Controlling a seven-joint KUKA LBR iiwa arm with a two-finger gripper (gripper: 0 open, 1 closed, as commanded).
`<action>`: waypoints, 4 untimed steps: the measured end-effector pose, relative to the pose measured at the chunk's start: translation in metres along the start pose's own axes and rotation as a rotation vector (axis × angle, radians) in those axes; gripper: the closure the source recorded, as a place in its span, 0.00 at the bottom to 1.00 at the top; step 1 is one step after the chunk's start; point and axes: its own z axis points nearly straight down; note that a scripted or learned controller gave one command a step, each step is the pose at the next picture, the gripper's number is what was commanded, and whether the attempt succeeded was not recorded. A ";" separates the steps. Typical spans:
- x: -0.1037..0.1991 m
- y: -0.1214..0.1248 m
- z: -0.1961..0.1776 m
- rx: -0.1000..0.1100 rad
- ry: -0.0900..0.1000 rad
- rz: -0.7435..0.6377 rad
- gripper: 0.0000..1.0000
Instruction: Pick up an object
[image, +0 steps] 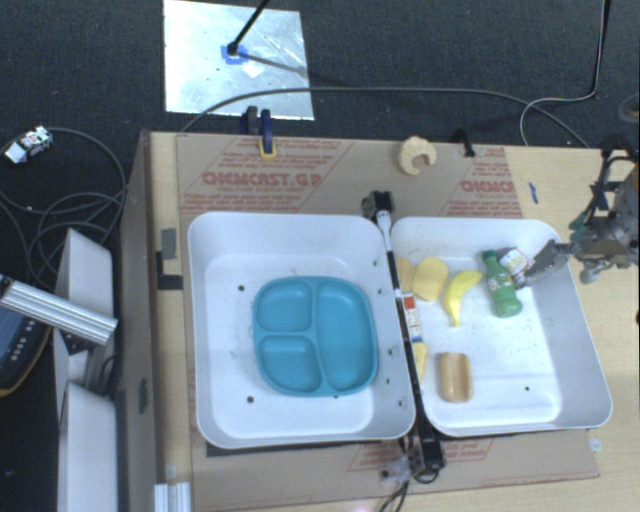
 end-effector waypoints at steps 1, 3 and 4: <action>0.064 0.018 0.087 0.003 0.002 -0.001 0.00; 0.025 0.065 0.180 -0.001 0.000 0.000 0.00; 0.008 0.114 0.185 0.033 0.004 0.006 0.00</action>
